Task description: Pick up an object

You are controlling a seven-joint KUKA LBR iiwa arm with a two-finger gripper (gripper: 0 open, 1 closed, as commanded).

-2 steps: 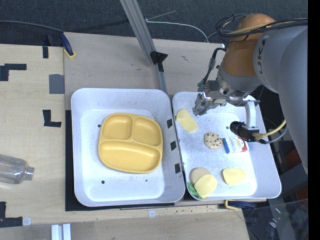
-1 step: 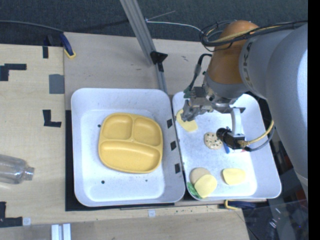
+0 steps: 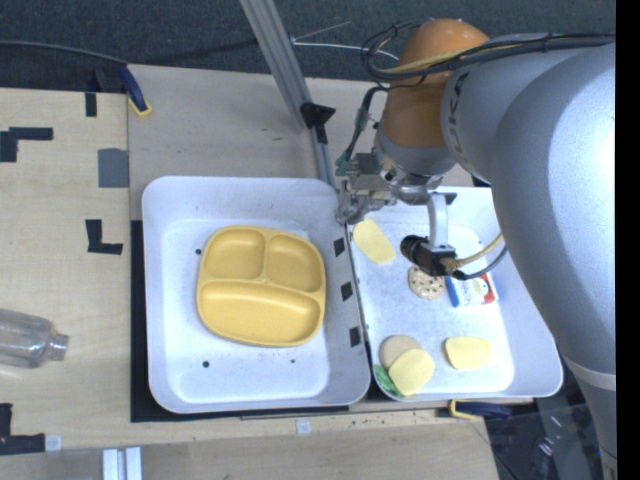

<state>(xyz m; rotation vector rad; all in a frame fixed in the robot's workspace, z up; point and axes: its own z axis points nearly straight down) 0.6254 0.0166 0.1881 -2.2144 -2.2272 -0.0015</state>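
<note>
Fixed overhead view, aslant over both bins (image 3: 160, 268)

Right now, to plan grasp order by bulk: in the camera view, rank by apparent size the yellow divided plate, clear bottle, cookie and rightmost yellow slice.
1. yellow divided plate
2. clear bottle, though cut off by the frame edge
3. rightmost yellow slice
4. cookie, only slightly smaller

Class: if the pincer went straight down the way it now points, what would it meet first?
The pincer would likely meet the right bin near its left wall, beside the yellow piece; depth is unclear.
</note>
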